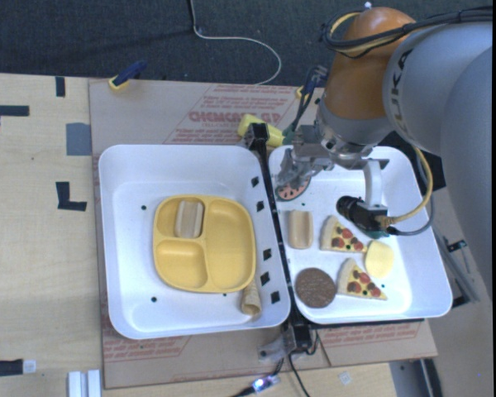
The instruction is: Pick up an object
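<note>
My gripper (296, 170) hangs low over the top left corner of the right bin (422, 292). A small pink and brown piece (291, 191) shows just below the gripper, partly hidden by it; I cannot tell whether it is held. Further down in the same bin lie a tan bread piece (299, 228), a pizza slice (341, 237), a second pizza slice (362, 282), a round brown cookie (316, 288) and a pale yellow piece (379, 259).
The left bin (120, 222) holds a yellow divided plate (223, 255) with a tan piece (188, 218) in its top left compartment. A tan roll (250, 301) lies by the plate's lower right corner. The grey arm (446, 81) covers the right bin's upper right.
</note>
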Action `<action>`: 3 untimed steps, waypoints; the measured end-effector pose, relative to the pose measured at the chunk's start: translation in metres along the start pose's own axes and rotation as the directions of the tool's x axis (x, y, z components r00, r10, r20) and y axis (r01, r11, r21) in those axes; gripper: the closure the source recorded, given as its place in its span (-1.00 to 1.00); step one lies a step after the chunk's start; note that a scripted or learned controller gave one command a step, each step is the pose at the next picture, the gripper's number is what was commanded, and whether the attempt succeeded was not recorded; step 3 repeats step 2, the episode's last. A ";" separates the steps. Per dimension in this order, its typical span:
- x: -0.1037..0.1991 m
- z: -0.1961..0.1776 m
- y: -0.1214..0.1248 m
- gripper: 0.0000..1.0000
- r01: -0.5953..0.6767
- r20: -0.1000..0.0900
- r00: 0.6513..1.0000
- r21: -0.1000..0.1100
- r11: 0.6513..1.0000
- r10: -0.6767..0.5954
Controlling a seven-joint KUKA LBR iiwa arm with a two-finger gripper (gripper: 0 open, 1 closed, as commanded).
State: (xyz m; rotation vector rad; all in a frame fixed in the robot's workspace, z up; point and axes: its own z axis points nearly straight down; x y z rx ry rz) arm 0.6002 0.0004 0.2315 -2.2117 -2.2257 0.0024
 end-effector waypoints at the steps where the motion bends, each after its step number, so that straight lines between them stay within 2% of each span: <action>1: 0.011 0.018 0.003 1.00 -0.005 0.003 1.000 0.000 1.000 0.005; 2: 0.007 -0.003 0.003 1.00 -0.005 0.001 1.000 -0.004 1.000 0.005; 3: 0.007 -0.003 0.003 1.00 -0.005 0.001 1.000 -0.004 1.000 0.005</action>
